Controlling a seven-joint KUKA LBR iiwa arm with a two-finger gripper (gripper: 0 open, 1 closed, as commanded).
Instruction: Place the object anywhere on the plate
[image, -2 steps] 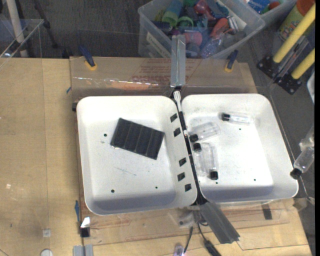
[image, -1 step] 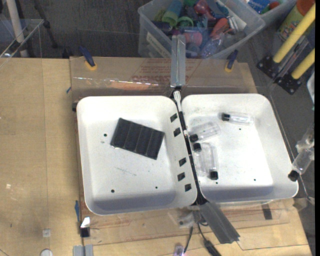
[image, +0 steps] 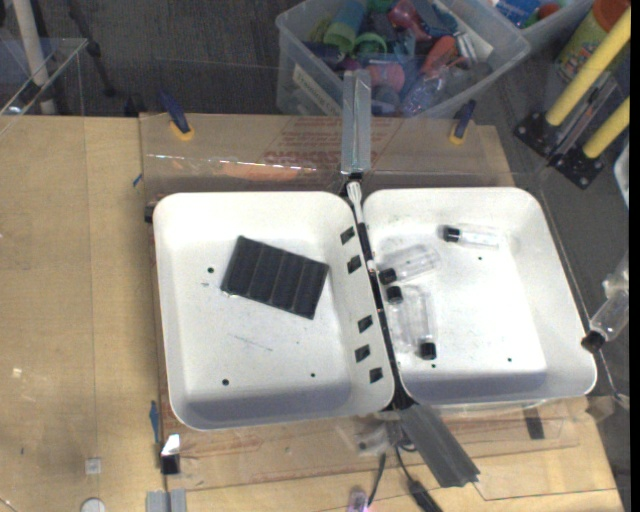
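Camera view from my end: two shallow white plastic bins sit side by side on the wooden bench (image: 70, 300), touching along the middle. The left bin (image: 190, 380) has the dark ribbed rectangular plate (image: 275, 277) lying flat on its floor, turned a bit off square, toward the back and well away from the walls. Nothing is on it.

The right bin (image: 520, 370) holds the small clear plastic vials with black caps, all lying on their sides. One vial (image: 468, 236) is off on its own near the back. The other vials (image: 408, 300) are bunched in the left half of that bin, close to the divider; I count about three, but the clear bodies blur into the white floor, so I'm not sure. So the task objects are all in the right bin, well apart from the plate.

As for the gripper, I can't tell its state from this feed.

Behind the bins is a clear tub of colourful toys (image: 400, 40), with yellow foam tubes (image: 600, 60) at the back right.
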